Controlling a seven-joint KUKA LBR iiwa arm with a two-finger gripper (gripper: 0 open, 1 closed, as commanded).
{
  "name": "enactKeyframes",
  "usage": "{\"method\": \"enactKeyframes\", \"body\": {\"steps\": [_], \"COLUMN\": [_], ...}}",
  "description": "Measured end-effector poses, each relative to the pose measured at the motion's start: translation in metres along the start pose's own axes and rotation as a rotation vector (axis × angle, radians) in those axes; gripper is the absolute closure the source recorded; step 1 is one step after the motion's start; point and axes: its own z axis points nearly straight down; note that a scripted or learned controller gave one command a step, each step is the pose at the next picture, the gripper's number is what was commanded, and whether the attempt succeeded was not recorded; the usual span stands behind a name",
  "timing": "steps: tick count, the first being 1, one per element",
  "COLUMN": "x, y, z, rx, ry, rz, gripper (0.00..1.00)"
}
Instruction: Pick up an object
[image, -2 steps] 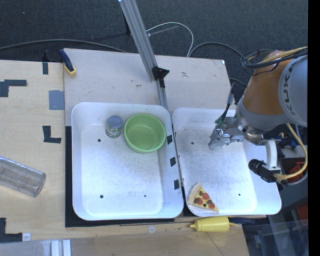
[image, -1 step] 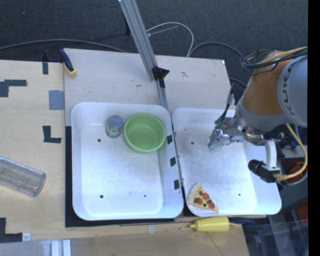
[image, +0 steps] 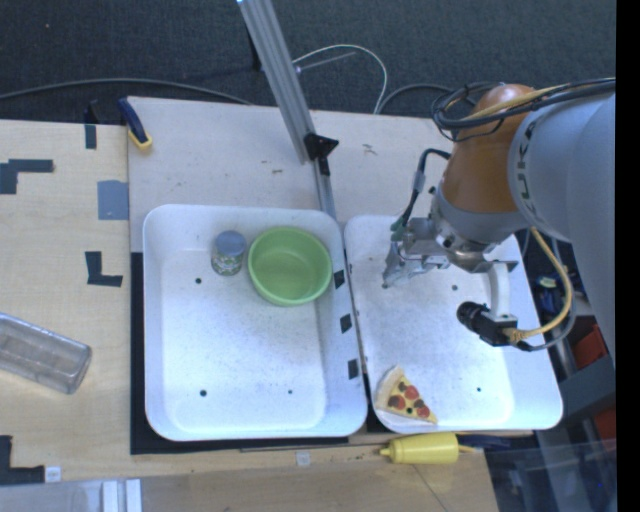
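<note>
Gripper (image: 396, 272) hung over the right bin's (image: 440, 400) upper left, and we couldn't tell if it was clenched or released (nothing visibly in it). Toy pizza slice (image: 405, 396) sat at that bin's near-left corner; green bowl (image: 290, 265) and small jar (image: 228, 252) in the left bin (image: 240, 400). We'd go straight down on the slice, centered.

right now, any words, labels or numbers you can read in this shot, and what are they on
"KU": dark letters running down the grey arm, cut off at the casing's edge.
Small jar in the left bin: any label is too blurred to read.
No other readable text.
</note>
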Motion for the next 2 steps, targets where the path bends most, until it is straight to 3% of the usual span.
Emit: {"method": "enactKeyframes", "body": {"steps": [2], "x": [0.097], "y": [0.058], "z": [-0.018], "rx": [-0.002], "ry": [0.001], "rz": [0.0], "gripper": [1.0]}}
